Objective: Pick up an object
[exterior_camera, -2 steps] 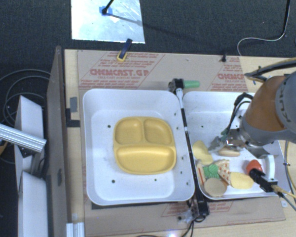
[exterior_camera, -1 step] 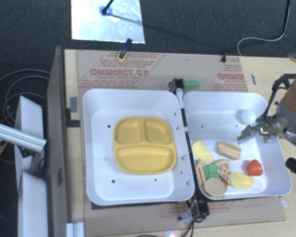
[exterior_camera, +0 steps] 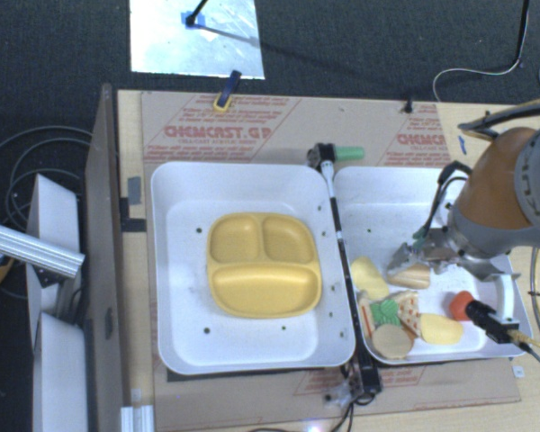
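landmark for this report: the tan bread-like piece [exterior_camera: 410,277], lying in the near half of the right bin [exterior_camera: 387,196].

gripper [exterior_camera: 412,257]: directly above the tan piece and very close to it, possibly touching; the view does not settle contact. jaw state: cannot tell, since the wrist body hides it. nothing can be confirmed as held.

judgement: the arm is lowered over the tan piece because this is the nearest loose item with some clear floor on its far side, so it looks like the chosen pick. the piece appears to rest on the bin floor, not lifted.

other items, relative to the tan piece:
- pale yellow piece [exterior_camera: 369,277], just beside it on the left.
- green piece [exterior_camera: 386,311] and pizza-like slice [exterior_camera: 408,311], just below, touching each other.
- round tan disc [exterior_camera: 391,340], further below, at the bin's near wall.
- red piece [exterior_camera: 460,302] and yellow lemon-like piece [exterior_camera: 442,330], below and to the right.
- yellow divided plate [exterior_camera: 263,264], well to the left, alone in the left bin [exterior_camera: 189,205].

risk noted: the crowding on the left and near sides of the tan piece leaves little room, and a neighbour could be nudged or caught.
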{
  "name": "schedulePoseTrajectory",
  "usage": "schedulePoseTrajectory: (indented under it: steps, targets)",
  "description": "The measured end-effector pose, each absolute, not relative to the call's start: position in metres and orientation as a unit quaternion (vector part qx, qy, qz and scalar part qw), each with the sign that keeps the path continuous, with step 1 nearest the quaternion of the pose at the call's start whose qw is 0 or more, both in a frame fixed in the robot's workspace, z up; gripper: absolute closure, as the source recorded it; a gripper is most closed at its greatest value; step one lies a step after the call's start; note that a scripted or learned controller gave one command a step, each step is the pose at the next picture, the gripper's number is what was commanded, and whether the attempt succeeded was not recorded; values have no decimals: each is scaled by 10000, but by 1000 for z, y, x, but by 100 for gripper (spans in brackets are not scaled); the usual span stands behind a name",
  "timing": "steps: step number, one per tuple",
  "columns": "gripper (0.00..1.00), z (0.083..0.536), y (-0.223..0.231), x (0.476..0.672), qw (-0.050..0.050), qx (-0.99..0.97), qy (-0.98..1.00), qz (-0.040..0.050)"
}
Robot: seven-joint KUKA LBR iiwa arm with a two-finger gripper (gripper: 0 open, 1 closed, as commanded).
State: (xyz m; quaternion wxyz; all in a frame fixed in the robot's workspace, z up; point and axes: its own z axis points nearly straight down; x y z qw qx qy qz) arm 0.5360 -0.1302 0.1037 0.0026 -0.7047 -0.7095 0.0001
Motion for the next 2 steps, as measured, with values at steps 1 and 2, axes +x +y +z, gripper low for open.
schedulePoseTrajectory:
  steps: [1, 2]
  targets:
    - [100, 118, -133, 538, -9, -7051, -7091, -11]
    - [0, 118, -133, 538, -7, -7052, -7090, -10]
